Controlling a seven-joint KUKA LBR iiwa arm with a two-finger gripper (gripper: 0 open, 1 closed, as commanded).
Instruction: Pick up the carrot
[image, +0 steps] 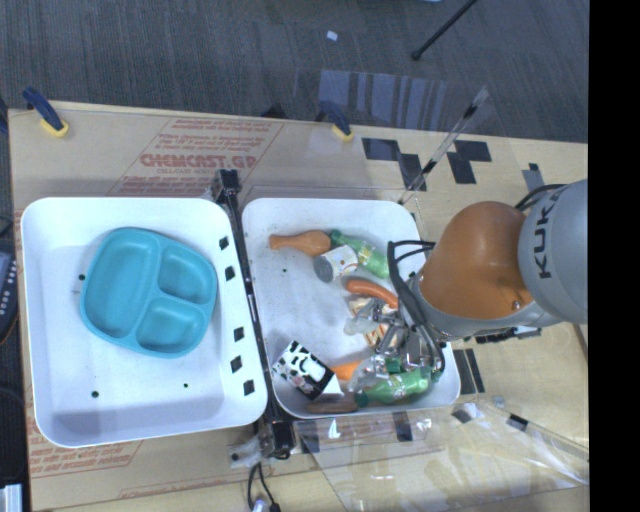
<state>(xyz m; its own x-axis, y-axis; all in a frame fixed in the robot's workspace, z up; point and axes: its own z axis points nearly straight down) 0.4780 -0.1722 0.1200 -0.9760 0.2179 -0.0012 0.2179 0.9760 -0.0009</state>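
The hand (400, 345) hangs low in the right bin (300, 215), its grip state impossible to tell, amid clutter. The carrot (346, 371) lies just beside it, near the front wall. Reaching step; next, centre over the carrot.

Carrot (371, 289) in the right bin, lying on its side.

It is a small orange piece, long and slightly curved, resting flat on the white floor toward the bin's right side, about midway between the far and near walls. Its length runs from upper left to lower right in the camera view. Its left end is clear to see; its right end is too crowded to make out.
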